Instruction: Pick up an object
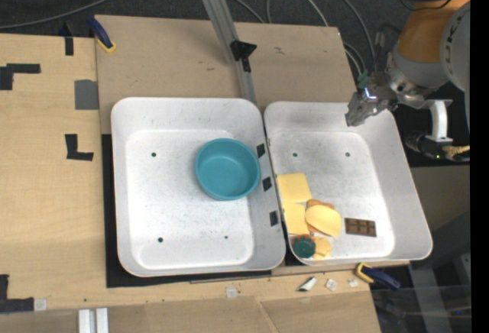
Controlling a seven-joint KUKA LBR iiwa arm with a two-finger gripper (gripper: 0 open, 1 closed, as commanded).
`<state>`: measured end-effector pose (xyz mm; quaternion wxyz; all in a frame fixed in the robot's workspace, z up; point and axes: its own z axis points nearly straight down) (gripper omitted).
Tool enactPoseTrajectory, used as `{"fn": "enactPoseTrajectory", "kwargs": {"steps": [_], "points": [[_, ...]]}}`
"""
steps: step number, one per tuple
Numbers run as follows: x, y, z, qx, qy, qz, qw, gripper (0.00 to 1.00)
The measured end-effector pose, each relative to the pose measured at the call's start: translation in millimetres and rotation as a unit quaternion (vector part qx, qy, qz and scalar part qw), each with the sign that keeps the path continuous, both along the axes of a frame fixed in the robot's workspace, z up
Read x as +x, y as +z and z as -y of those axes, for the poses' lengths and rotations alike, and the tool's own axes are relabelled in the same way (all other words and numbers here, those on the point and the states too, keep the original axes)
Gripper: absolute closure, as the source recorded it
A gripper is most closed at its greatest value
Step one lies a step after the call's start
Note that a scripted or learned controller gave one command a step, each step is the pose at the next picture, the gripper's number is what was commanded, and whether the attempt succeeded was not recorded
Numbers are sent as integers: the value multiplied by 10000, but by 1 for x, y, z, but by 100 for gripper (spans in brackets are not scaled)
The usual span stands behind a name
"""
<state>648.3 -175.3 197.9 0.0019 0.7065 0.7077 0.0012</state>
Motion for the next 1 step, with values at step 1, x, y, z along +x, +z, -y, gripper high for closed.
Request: {"fn": "enactPoseTrajectory", "kwargs": {"steps": [1], "points": [[-3, 14, -56, 15, 25, -21, 10000, 100]]}}
